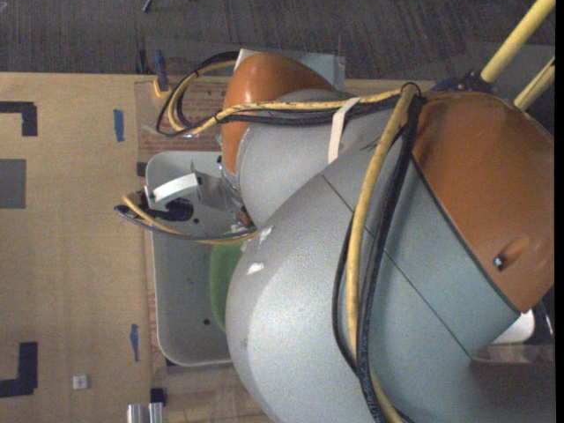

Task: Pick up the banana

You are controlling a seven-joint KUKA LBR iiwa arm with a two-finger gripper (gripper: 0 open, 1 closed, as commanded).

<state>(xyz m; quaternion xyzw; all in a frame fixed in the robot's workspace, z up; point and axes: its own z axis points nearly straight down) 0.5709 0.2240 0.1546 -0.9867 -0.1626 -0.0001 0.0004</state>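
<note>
My grey and orange arm (370,263) covers most of the camera view and hides much of the bench. Its wrist end with the gripper (211,210) hangs over the upper part of a white bin (176,342). A green thing (220,280) lies in that bin, right at the arm's edge and partly hidden by it. Most of the bin's floor lies under the arm.
A pale wooden bench top (70,263) with black corner marks and bits of blue tape (119,123) stretches to the left of the bin. A small dark spot (207,322) sits on the bin floor. Dark carpet (264,7) runs along the top.
</note>
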